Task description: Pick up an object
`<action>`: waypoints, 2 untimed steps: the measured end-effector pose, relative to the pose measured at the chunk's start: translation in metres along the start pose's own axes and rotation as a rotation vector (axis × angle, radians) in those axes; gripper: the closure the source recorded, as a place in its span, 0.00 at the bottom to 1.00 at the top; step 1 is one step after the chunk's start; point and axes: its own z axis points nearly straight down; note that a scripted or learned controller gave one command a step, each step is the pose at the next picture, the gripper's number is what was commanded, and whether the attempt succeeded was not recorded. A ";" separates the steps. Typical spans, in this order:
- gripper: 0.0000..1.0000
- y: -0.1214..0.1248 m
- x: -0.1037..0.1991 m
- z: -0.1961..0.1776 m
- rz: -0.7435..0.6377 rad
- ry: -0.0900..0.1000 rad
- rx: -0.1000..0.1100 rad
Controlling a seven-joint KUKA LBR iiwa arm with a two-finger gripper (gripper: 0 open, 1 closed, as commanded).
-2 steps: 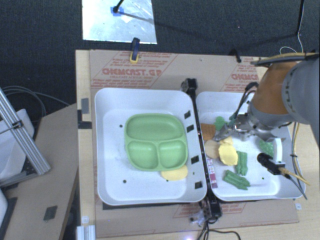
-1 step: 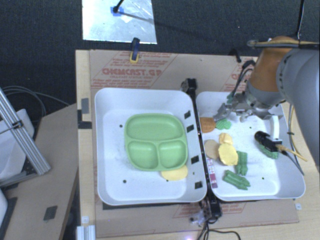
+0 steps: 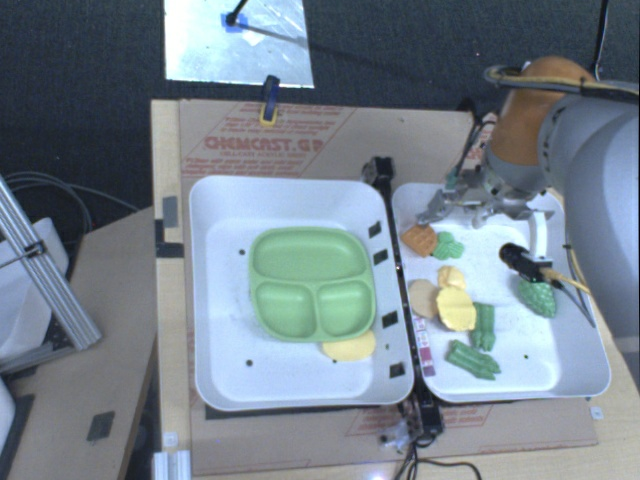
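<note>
gripper (image 3: 466, 206) was seen over the far end of the right bin (image 3: 565, 353) | its opening could not be told | nearest object judged: orange toy (image 3: 420, 238), lying just down-left in view

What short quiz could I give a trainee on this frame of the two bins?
1. True or false: the green tray lies in the left bin.
2. Over which part of the right bin is the gripper? A) far end B) near end C) middle
3. How many compartments does the green tray have?
Key: 1 true; 2 A; 3 three.
</note>
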 end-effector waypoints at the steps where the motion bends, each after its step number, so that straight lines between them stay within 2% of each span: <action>1: 0.00 -0.004 -0.042 0.004 0.007 -0.002 0.007; 2: 0.00 -0.004 -0.073 -0.005 0.006 -0.002 0.008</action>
